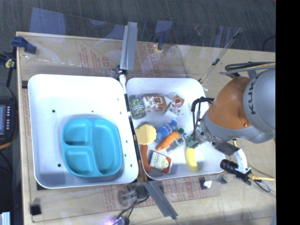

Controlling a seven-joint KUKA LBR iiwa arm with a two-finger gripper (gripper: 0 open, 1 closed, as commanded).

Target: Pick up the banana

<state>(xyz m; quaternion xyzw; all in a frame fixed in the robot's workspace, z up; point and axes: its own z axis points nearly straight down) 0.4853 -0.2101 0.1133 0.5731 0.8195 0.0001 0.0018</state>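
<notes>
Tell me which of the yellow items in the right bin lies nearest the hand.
The banana, by the right bin's right wall just below the hand. The other yellow item lies by the left wall.

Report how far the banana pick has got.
Done: the grey arm's end effector has reached into the right white bin. In hand: it hangs just above the short yellow banana, which lies on the bin floor. Left: grasping and lifting it.

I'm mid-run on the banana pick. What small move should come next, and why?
Probably a short descent onto the yellow banana. The gripper sits just above its upper end, near the right wall of the right-hand white bin, and nothing shows between its fingers. The orange carrot lies close to its left, so keep clear.
</notes>
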